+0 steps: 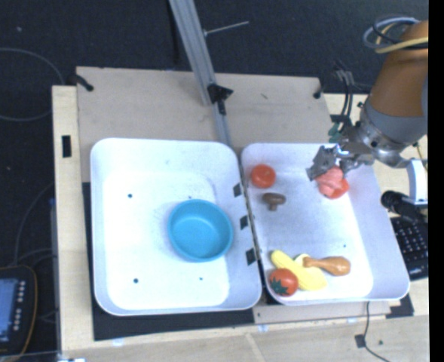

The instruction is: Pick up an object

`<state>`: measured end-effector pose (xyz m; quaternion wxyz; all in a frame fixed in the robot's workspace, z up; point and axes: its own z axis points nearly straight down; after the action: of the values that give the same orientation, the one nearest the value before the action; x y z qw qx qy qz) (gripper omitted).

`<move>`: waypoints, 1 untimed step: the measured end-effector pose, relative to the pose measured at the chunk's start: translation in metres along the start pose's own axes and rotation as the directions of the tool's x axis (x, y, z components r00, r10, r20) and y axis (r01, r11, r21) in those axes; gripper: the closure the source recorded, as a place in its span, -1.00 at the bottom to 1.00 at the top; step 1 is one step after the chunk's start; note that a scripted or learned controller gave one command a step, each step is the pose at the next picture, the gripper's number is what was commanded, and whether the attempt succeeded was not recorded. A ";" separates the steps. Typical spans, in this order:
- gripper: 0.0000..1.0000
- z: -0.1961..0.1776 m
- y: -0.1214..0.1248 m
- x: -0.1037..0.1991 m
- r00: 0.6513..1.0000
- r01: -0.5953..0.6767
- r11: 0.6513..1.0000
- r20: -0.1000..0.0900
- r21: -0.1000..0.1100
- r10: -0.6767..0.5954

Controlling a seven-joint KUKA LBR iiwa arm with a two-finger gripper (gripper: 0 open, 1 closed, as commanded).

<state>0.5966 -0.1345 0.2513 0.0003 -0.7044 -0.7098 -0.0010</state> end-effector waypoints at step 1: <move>1.00 0.011 -0.014 0.053 1.000 -0.001 1.000 0.001 0.003 0.001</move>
<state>0.5822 -0.0817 0.2403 0.0008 -0.7047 -0.7095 0.0004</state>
